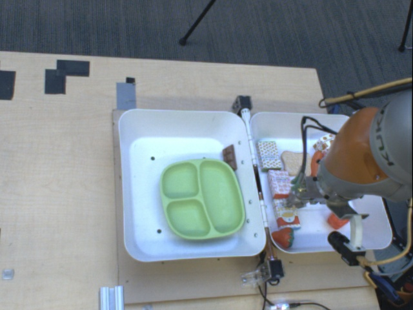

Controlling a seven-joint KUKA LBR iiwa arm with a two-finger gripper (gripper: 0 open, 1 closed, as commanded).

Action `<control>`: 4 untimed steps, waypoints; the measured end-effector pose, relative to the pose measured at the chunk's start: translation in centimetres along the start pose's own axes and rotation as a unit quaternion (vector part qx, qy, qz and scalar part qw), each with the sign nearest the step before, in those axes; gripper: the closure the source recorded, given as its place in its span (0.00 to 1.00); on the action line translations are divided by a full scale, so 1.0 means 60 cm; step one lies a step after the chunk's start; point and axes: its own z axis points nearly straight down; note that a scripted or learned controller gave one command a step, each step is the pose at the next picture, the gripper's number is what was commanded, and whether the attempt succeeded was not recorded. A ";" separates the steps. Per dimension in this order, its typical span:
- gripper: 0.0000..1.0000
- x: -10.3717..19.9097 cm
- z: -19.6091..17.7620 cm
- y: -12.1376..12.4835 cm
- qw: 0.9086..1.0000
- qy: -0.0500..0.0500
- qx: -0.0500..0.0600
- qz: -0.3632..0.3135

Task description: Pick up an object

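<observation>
- A pale wooden surface [58, 173] is seen carrying two shallow white bins side by side, with dark carpet beyond its far edge.
- The left bin [139, 173] is occupied by a light green divided plate [203, 199] with three compartments; a small brown piece [229, 153] lies just beside the plate's far right corner, near the bin's right wall.
- The right bin [381, 234] is reached into by the grey arm [361, 154], whose orange band is seen over the bin's middle.
- The claw [298, 196] is lowered among the objects on the left side of the right bin; whether it is spread or pressed together cannot be told, since the wrist covers it.
- A patterned packet [268, 154] lies at the far left of the right bin, with a pale bread-like slice [293, 161] just beside it.
- A red and white packet [279, 183] lies nearer, beside the claw.
- A small red and white item [288, 221] and a strawberry-like toy [282, 237] are found at the near left corner.
- A red-orange piece [337, 221] is partly hidden under the arm.
</observation>
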 end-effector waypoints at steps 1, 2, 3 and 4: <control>0.00 -0.001 0.000 0.000 1.000 0.000 0.000 0.001; 1.00 0.002 -0.018 0.003 1.000 0.001 -0.001 -0.001; 0.00 0.002 -0.017 0.003 1.000 0.001 -0.001 -0.001; 1.00 0.003 -0.035 0.005 1.000 0.001 -0.002 -0.002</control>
